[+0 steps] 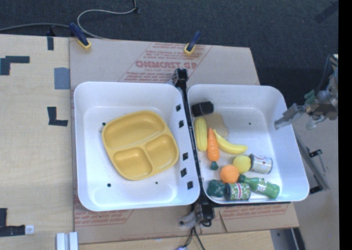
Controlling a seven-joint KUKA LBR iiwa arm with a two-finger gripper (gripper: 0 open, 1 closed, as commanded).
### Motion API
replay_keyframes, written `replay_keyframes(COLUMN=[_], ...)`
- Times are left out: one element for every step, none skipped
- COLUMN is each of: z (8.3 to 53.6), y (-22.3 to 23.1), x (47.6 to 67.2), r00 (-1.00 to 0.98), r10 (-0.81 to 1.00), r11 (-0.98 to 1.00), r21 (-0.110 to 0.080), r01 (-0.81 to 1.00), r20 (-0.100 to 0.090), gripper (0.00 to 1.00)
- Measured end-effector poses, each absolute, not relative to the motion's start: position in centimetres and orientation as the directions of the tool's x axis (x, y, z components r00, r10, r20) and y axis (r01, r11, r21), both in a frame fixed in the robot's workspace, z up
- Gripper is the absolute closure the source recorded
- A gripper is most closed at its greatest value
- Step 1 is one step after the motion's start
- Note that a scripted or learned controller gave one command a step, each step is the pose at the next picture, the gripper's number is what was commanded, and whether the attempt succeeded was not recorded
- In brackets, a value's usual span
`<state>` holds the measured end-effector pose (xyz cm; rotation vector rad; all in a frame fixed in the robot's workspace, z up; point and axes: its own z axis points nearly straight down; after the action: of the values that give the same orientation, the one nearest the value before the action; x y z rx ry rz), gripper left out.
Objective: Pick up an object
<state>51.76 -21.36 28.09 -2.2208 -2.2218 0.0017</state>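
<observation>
Two white bins sit side by side on a cardboard sheet (165,64) laid over the bench. The left bin (88,150) carries a yellow tray (140,144) with three compartments, lying tilted near its middle. The right bin (275,106) has all the small stuff, bunched toward its left wall and near edge. A black block (202,108) lies close to the far left corner, with a tan pad (219,125) just beside it. Along the left wall rests a corn cob (201,134), a carrot (213,146) next to it, and a banana (230,145) curving off toward the middle, partly over the tan pad. Closer to the near edge lie a lemon (241,163) touching a small can (262,164), an orange (230,174), and two green bottles: a dark bottle (230,190) in the near left corner and a lighter bottle (263,188) beside it along the near wall. The gripper (316,110) hangs off past the right bin's right wall, outside it, well apart from every item; it looks blurred and pale there, and I can't tell how its tips are set, though nothing from the bin is up there with it. Two yellow-and-blue clamps (81,38) pinch the cardboard's far edge, and a cable (104,13) loops over the dark floor behind.
</observation>
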Motion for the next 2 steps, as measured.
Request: replay_keyframes(z=[15.7,8.6], y=[-16.9,-12.7], x=[54.2,52.1], r00=[-0.002,-0.001], r10=[1.000,1.000], r11=[0.002,0.001], r21=[-0.004,0.001], r01=[1.000,1.000], r20=[0.002,0.000], gripper=[0.00,0.00])
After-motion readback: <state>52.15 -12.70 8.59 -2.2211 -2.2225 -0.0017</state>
